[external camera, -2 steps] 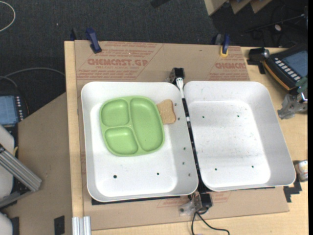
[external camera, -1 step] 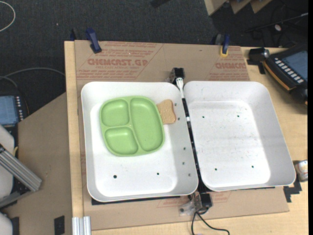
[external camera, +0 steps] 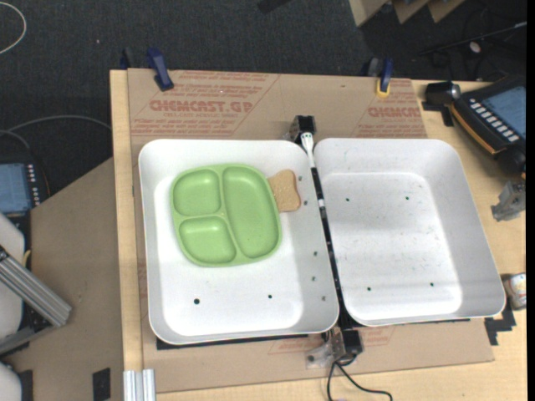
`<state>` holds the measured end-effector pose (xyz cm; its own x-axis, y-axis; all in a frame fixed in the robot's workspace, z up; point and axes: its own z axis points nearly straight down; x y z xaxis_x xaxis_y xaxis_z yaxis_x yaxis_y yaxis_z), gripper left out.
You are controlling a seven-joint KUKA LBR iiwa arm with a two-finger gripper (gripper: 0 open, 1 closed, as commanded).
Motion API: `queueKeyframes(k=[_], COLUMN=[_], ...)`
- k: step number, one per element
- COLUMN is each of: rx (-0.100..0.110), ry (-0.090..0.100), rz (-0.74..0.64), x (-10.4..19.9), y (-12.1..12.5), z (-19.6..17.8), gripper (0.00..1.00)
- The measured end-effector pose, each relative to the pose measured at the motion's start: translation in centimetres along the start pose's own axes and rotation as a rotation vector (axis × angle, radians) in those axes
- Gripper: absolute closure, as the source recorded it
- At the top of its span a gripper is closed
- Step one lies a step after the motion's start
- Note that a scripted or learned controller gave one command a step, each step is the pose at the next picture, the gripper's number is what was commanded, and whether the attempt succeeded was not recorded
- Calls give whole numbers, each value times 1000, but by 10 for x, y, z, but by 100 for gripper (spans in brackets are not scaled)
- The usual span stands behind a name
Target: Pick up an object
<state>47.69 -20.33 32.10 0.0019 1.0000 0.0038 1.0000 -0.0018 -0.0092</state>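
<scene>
Nearest the camera, a black connector with thin wires [external camera: 344, 347] sits at the 6 o'clock end of the seam between the two bins. The shallow white plastic left bin [external camera: 159, 307] holds a light green, three-compartment plastic plate [external camera: 226, 214] toward its 11 o'clock area. A small tan, bread-like slab [external camera: 286, 190] lies at the plate's 2 o'clock, touching its rim. The shallow white right bin [external camera: 393, 224] shows dark speckles. Farther back, a blue clamp [external camera: 159, 68] pins the brown cardboard sheet with red lettering [external camera: 209, 98]. I cannot tell the gripper's state.

Matt green plastic plate [external camera: 226, 215] (smooth), glossy white bins [external camera: 393, 161]
</scene>
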Motion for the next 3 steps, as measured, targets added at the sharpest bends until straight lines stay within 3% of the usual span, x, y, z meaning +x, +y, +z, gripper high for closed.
queueKeyframes(k=[1, 2, 3], rx=[-27, 0, -30], ry=[-13, 1, -12], rz=[-1, -5, -5], x=[-22, 12, 16], y=[2, 2, 16], z=[-137, -30, -186], gripper=[100, 100, 100])
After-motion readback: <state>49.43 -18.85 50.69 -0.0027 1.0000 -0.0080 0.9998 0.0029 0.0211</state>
